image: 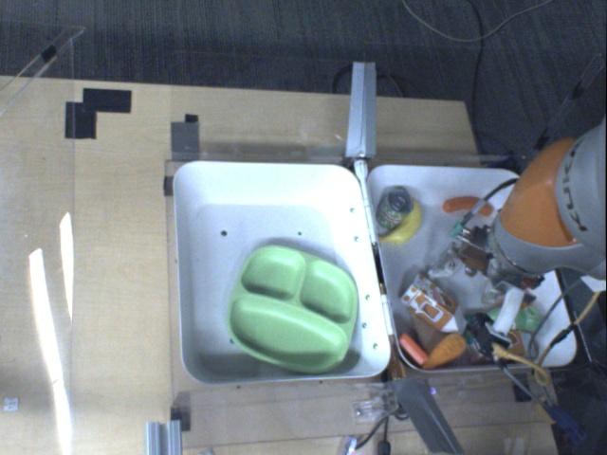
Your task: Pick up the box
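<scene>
I log: gripper [471, 246] over right bin [432, 180] centre; fingers' state unclear. Box [429, 304] near front edge, crowded by clutter; risk of snagging a neighbour.

A smooth, glossy plastic look is shown by the green tray [294, 306] and the two white bins [204, 197]. Pale, matt wood grain is seen on the bench [114, 254]. Printed cardboard is suggested by the box [429, 303], at four o'clock.

floor [237, 12]: dark grey carpet | bench [104, 282]: pale wood, glare streaks | cable [474, 17]: looped on floor
</scene>
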